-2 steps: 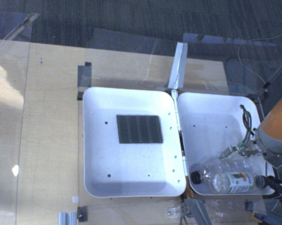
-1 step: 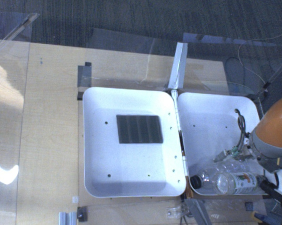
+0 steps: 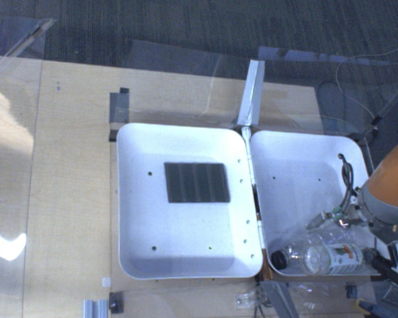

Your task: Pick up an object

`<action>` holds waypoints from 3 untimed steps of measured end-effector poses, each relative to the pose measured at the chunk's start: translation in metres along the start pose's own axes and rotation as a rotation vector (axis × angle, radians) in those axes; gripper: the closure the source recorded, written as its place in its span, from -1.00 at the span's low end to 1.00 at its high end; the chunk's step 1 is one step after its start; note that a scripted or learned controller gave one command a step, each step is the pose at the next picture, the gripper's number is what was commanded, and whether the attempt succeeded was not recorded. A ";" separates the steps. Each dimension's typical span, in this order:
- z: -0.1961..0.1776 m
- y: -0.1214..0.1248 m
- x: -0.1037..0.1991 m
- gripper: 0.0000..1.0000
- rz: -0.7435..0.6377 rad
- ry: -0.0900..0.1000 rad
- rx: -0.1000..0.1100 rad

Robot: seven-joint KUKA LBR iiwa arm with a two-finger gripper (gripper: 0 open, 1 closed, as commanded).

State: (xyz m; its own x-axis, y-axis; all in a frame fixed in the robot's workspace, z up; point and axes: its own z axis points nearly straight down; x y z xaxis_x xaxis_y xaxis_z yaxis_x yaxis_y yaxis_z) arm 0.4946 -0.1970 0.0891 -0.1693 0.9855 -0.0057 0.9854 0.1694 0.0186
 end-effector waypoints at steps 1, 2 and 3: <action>-0.010 0.005 -0.004 1.00 -0.002 -0.013 -0.012; -0.010 0.004 -0.004 -1.00 -0.001 -0.013 -0.012; 0.000 -0.001 -0.008 -1.00 0.079 -0.001 0.001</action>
